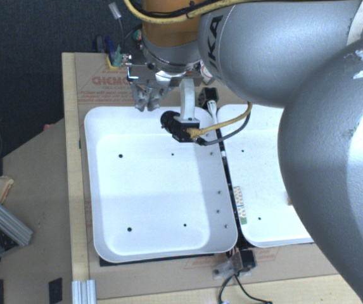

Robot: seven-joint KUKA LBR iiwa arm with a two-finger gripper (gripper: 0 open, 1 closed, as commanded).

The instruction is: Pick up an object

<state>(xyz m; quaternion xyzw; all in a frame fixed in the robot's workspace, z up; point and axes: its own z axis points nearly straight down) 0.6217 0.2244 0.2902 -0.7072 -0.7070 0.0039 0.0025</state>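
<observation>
My gripper (148,99) hangs below the orange band of the arm, over the far rim of the left white bin (105,170), near its back middle. Nothing shows between its tips from this angle. A white bracket (187,103) with a black fitting (177,126) and a yellow cable (222,125) hangs from the wrist just to the gripper's right, above the bin's far right corner. The left bin's floor shows a few small dark dots. The arm's grey body hides much of the right bin (263,220).
The big grey arm link (308,106) fills the right side and top. A black divider strip (230,182) runs between the bins. The brown bench board (80,94) borders the bins, with metal framing (4,220) at the far left.
</observation>
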